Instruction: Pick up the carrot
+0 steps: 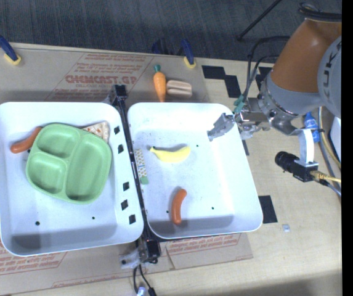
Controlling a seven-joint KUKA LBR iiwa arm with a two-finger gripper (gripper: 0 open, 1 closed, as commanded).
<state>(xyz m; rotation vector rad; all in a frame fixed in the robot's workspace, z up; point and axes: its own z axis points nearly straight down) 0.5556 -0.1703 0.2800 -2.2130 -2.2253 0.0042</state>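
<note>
Orange carrot [159, 83] lies outside, beyond the right bin [241, 184]; gripper [219, 128] hovers at its far-right corner, fingers unclear.

Carrot [159, 83] behind right bin [244, 196], banana [170, 153] and sausage [177, 205] inside, tray [69, 163] in left bin [4, 184].

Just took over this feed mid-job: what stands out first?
The green divided plate fills much of the left bin. A banana and a sausage lie in the right bin. The carrot sits outside, behind the bins, with the end effector at the right bin's far right corner.
</note>
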